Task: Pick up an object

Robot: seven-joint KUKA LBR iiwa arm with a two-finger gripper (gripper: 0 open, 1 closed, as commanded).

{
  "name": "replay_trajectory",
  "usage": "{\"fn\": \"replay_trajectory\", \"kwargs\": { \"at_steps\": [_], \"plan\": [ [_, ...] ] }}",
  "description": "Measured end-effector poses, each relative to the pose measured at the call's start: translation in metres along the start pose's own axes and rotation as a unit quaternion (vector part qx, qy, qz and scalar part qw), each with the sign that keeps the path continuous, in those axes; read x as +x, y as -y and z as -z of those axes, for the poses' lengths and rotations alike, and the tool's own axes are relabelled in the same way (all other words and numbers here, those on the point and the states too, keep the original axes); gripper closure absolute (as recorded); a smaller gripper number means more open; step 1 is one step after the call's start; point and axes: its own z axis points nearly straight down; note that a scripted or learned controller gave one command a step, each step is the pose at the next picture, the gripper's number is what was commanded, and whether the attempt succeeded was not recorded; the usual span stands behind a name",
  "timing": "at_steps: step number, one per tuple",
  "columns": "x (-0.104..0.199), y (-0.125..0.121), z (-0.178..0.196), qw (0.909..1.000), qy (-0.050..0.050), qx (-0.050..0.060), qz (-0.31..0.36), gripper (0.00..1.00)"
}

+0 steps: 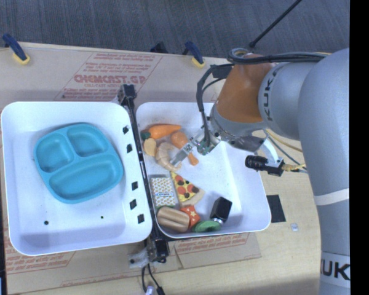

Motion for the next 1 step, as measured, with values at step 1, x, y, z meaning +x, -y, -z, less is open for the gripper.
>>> {"fn": "replay_trajectory", "kwargs": {
  "at_steps": [1],
  "plan": [
    [0.0366,-0.0115,-0.0014,1.0,-0.001,0.002,0.005,0.0]
  ]
}}
